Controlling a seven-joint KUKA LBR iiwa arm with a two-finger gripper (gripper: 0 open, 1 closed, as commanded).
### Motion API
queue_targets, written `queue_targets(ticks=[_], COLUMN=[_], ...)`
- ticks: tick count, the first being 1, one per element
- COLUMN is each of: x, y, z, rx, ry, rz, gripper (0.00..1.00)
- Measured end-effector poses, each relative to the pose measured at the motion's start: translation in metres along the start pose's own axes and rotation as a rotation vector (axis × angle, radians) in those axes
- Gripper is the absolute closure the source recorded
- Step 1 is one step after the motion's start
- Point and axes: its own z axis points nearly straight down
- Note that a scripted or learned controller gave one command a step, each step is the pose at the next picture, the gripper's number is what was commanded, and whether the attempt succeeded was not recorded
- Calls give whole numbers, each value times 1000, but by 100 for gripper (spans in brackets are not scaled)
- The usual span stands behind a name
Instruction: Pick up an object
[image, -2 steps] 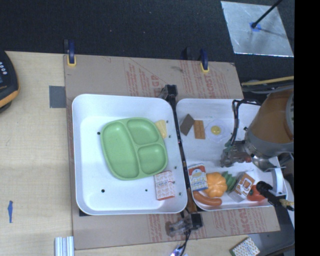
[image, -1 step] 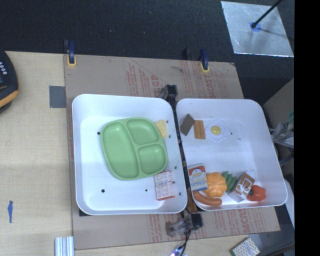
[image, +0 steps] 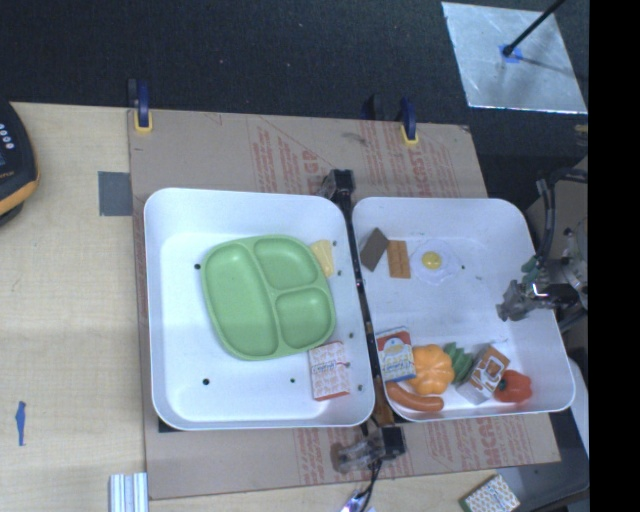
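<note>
My gripper (image: 522, 296) hangs over the right rim of the right bin (image: 470, 215), apart from every object. Along that bin's front lie a small carton (image: 396, 357), an orange pepper (image: 432, 368), a sausage (image: 413, 401), a green piece (image: 460, 360), a little box (image: 487, 370) and a red tomato (image: 513, 386). Near its back left are a dark wedge (image: 373, 249), a brown cracker (image: 398, 259) and a fried egg (image: 432, 263). The left bin (image: 180, 400) holds a green divided plate (image: 268, 295), a yellow piece (image: 322, 257) and a small carton (image: 328, 370).
Both bins sit on a brown board (image: 250, 150) clamped at the back. A dark device (image: 15, 160) lies at the far left of the bench. The arm's body (image: 560, 275) stands just right of the right bin.
</note>
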Motion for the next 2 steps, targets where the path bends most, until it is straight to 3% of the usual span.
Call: queue_targets(ticks=[1, 2], x=[56, 53], y=[52, 50], z=[8, 8], rx=[-8, -6], ry=[-4, -4], rz=[-4, 1], gripper=[100, 0])
